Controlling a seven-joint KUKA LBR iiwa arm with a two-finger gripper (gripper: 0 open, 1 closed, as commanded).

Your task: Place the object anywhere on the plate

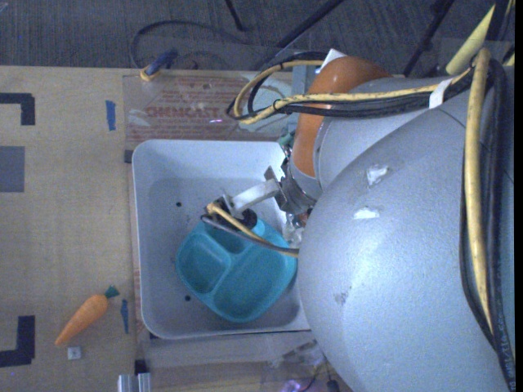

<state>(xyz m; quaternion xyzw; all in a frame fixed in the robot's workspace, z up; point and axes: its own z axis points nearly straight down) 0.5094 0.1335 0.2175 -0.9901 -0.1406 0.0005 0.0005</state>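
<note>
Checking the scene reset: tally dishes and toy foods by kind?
Teal divided plate: 1, in the white bin
Toy carrot: 1, on the bench outside the bin
Total: 2

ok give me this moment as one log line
arm reaching over bin | plate in bin | carrot on bench, left of bin, not on plate

Plate [233, 284] in bin [159, 186] nr its lower edge; carrot [82, 318] on bench [65, 219], left of bin.
</note>
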